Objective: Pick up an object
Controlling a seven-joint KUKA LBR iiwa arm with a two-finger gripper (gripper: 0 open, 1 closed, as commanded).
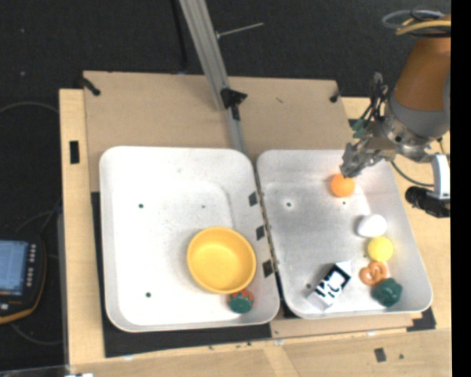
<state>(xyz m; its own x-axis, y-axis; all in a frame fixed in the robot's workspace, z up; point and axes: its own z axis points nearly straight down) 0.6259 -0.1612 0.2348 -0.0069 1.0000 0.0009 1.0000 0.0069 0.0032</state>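
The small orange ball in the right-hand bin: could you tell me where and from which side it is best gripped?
Grip the small orange ball across its widest middle, coming straight down. It is round, so any pair of opposite sides serves, and it lies apart from the bin wall. The gripper hovers at its upper edge.

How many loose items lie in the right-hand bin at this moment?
6: orange ball below the gripper, white lump, yellow ball, orange ring, green piece, black-and-white box. None seems hidden.

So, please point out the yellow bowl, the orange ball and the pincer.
yellow bowl (221, 258), camera view, inner bottom.
orange ball (342, 185), camera view, its middle.
pincer (352, 169), camera view, between the fingertips.
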